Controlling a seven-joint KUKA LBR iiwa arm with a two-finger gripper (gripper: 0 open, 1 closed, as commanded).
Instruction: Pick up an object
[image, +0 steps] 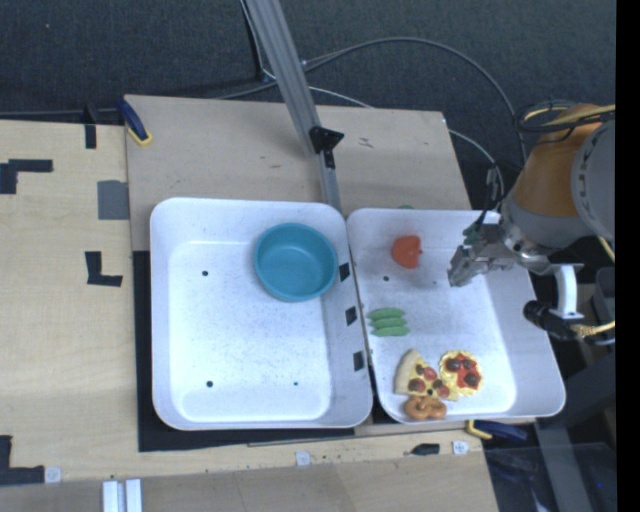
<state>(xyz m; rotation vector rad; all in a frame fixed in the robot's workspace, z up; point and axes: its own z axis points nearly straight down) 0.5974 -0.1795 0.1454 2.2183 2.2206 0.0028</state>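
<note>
Two bins (180, 300) sat on the worktop: a blue bowl (295, 261) in the left one, beans (388, 321), pizza (440, 378) and a red tomato (406, 250) in the right. The claw (466, 266) hung just beside the tomato, holding nothing; whether it was spread I couldn't tell. It seemed mid-approach, needing to shift left and descend, nothing blocking.
</note>
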